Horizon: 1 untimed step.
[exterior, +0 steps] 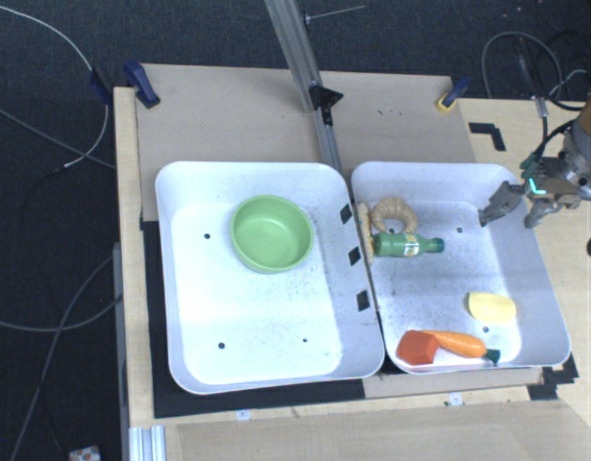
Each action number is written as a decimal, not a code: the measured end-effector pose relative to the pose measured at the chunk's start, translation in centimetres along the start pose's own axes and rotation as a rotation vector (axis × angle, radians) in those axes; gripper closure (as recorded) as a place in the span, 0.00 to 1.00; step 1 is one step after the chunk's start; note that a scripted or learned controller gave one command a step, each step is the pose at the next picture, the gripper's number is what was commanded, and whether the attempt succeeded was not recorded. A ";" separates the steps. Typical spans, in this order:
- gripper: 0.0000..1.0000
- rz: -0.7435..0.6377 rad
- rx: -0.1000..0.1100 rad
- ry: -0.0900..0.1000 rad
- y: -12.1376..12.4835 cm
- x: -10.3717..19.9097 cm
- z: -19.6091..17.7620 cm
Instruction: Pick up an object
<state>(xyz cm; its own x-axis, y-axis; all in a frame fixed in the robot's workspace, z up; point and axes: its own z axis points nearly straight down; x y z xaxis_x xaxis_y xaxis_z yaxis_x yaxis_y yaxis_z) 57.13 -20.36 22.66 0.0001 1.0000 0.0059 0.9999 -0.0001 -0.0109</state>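
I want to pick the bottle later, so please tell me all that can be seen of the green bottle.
The bottle is small and green, with a light label band around its body and a narrow neck. It looks like glossy plastic or glass; which one cannot be told. It lies on its side in the right bin, near that bin's left wall, neck pointing right. Its upper side touches or overlaps the tan ring just behind it. The gripper is apart from it, over the bin's right edge.

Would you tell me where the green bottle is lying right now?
The green bottle lies on its side in the right bin, near its left wall, just below the tan ring.
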 end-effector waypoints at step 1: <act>0.00 -0.001 -0.006 -0.001 0.1 0.0 -0.3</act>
<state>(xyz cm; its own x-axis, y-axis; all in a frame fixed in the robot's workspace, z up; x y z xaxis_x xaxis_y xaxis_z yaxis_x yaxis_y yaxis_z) 57.26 -20.38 22.97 -0.0005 1.0000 0.0045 1.0000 0.0005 -0.0048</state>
